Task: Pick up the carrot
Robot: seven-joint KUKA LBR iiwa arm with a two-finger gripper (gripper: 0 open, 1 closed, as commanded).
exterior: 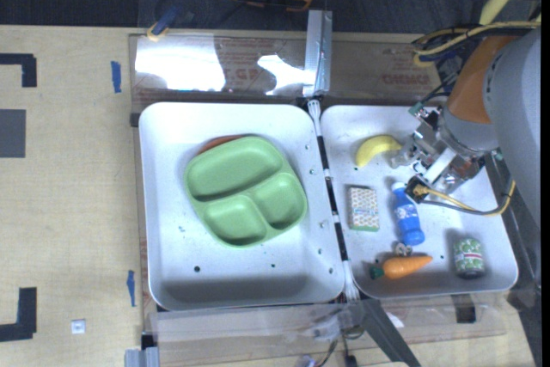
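An orange carrot [406, 266] with a small green top lies near the front edge of the right bin [503, 271], its length running left to right. My gripper [416, 161] hangs over the upper part of that bin, well behind the carrot. It sits between a yellow banana [376, 149] and a blue bottle [407, 218]. Nothing shows between its fingers.
The right bin also holds a patterned packet [363, 208] left of the bottle and a green can [469, 257] at the front right. A green divided plate [247, 188] fills the middle of the left bin [163, 262]. A metal divider [318, 56] stands behind the bins.
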